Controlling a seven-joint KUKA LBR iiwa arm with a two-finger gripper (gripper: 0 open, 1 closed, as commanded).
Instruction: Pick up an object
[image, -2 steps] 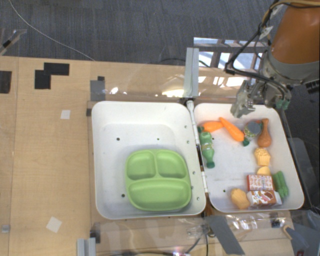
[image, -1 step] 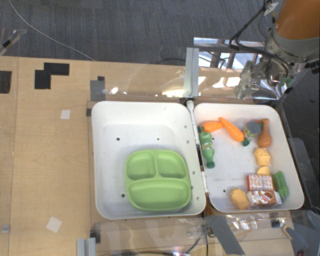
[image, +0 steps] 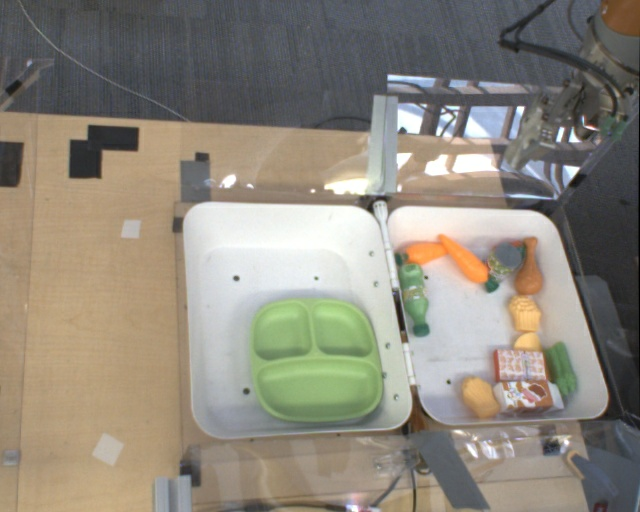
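The right bin (image: 455, 330) holds several toy foods. Two orange carrots (image: 462, 257) lie near its back. A green bottle (image: 413, 298) lies along its left wall. A brown drumstick (image: 528, 268) and a yellow piece (image: 525, 314) sit at the right. Two red-and-white cartons (image: 522, 380), a green pod (image: 562, 368) and a yellow-orange lump (image: 480, 397) are at the front. My gripper (image: 528, 138) hangs high over the metal frame behind the right bin, well apart from all the objects.
A green three-compartment plate (image: 315, 360) lies in the front of the left bin (image: 230, 250). A metal frame (image: 450, 110) stands behind the right bin. A low divider runs between the two bins.
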